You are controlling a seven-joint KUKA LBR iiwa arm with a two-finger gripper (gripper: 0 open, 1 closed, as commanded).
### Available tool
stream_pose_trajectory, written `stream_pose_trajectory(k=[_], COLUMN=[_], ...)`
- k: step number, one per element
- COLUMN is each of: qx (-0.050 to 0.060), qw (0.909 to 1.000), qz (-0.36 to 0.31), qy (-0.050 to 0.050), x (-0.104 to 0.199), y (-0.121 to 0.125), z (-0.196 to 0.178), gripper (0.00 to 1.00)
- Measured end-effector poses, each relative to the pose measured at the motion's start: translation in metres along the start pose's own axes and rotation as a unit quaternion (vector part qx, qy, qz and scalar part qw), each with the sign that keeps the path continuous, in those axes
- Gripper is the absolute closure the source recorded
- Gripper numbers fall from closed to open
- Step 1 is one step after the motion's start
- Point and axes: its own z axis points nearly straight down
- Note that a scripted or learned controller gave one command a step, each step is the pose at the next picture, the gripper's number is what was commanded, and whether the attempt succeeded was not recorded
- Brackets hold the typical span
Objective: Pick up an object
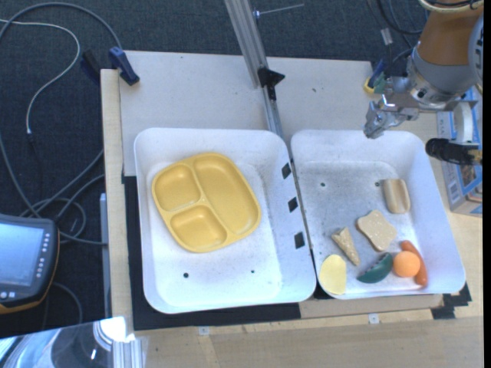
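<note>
My gripper [376,126] hangs over the far rim of the right bin [345,140], high above its floor, with nothing visible between its fingers. In the right bin's near right part lie a tan bread roll [396,195], a toast slice [376,229], a wedge of cheese [346,245], a pale yellow round piece [333,274], a dark green piece [374,270], an orange ball [406,264] and a small carrot-like piece [416,261] beside it. All of them lie well nearer the camera than the gripper.
The left bin [153,146] holds a yellow divided plate [205,201]. A slanted metal pole [249,41] comes down to the gap between the bins. Black clips line the divide. Cables and a screen lie at the left of the bench.
</note>
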Motion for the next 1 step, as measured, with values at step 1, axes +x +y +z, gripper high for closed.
stream_pose_trajectory(k=[1], qx=[0.002], qw=[1.0], qz=[0.0], qy=[0.0], x=[0.0002], y=[0.0014], z=[-0.0239], gripper=[1.0])
